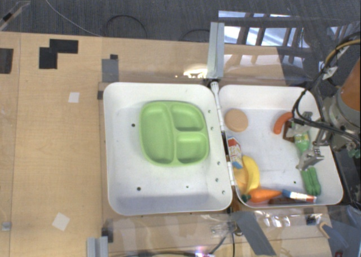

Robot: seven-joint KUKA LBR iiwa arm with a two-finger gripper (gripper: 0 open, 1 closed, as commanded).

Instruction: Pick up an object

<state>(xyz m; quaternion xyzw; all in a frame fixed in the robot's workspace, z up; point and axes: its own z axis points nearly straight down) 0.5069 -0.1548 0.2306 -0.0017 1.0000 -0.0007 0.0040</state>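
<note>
My gripper hangs over the right side of the right bin, reaching in from the right. A light green object lies just above it and a dark green one just below it. An orange-red sausage lies further up and to the left. A tan round disc sits near the bin's upper left. Along the bin's left and front lie a small bottle, a yellow banana, an orange carrot and a marker. I see nothing held in the gripper.
The left bin holds a green divided plate. Black cables loop down from the arm over the right bin's upper right corner. A metal divider rail runs between the bins.
</note>
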